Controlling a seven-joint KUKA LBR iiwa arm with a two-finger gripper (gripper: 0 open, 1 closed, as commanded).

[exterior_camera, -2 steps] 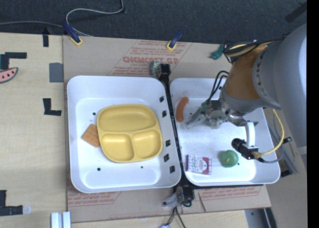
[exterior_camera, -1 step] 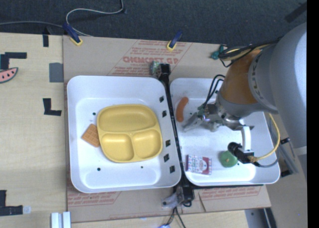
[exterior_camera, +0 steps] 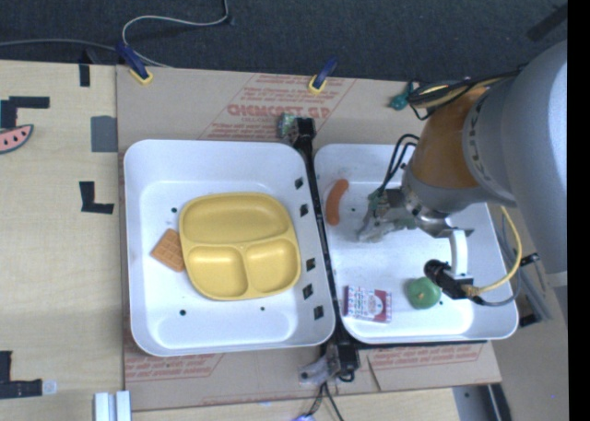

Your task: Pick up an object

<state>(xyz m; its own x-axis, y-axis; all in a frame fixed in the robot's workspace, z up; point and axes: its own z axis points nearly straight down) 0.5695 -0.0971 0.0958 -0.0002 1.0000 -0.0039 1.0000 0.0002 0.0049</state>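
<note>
Sitting on a brown cardboard bench (exterior_camera: 230,111), two white bins (exterior_camera: 147,226), dark floor (exterior_camera: 369,5) behind, pincer (exterior_camera: 373,226) hanging low, grip hard to tell.

Even, bright overhead light; the white bins (exterior_camera: 147,226) glare slightly. Shadows are soft and short. The whole picture is mildly blurred, and the arm (exterior_camera: 516,143) looms unfocused.

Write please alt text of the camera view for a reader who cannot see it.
A grey robot arm's two-finger gripper hangs low in the right white bin, near an orange sausage-shaped toy, a green round toy and a small red-and-white packet. The left white bin holds a yellow divided plastic plate over a tan waffle-textured piece.
</note>
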